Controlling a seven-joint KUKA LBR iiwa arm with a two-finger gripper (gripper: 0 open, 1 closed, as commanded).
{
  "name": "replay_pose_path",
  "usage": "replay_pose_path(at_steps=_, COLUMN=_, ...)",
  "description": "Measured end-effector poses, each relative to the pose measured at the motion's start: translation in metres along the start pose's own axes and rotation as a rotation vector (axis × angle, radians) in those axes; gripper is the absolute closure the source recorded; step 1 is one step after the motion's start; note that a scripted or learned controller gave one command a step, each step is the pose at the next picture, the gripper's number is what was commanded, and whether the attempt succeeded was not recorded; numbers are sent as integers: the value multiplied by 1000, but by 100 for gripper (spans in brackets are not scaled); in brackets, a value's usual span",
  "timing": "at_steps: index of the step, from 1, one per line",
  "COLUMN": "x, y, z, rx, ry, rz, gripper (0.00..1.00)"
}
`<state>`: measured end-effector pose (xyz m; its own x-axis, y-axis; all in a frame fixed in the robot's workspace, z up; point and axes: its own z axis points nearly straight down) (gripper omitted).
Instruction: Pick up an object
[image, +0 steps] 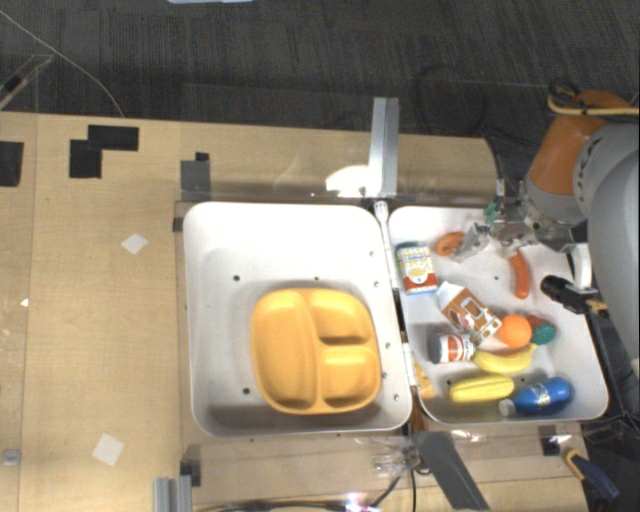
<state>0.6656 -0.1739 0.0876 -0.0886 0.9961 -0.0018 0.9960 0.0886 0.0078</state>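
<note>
The right bin (590, 372) holds several small objects. Among them are a small white carton (416, 268), an orange toy piece (450, 243), a red sausage-shaped piece (520, 276) and a red-and-white box (471, 310). A red can (454, 348), an orange ball (515, 331), a yellow banana (504, 361), a second yellow piece (480, 389) and a blue bottle (541, 395) lie nearer the front. My gripper (497, 228) hangs low over the bin's back right part, just right of the orange toy piece and above the red piece. Nothing is visibly held.
The left bin (215, 300) carries a yellow divided plate (315, 349). A metal post (385, 140) stands behind the wall shared by the bins. The grey arm with its orange band (562, 165) fills the right bin's back right corner. A black part (566, 292) juts in at the right wall.
</note>
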Motion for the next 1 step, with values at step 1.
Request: replay_pose_path(at_steps=1, x=47, y=-9, z=0, rx=2, ry=0, rz=80, gripper=0)
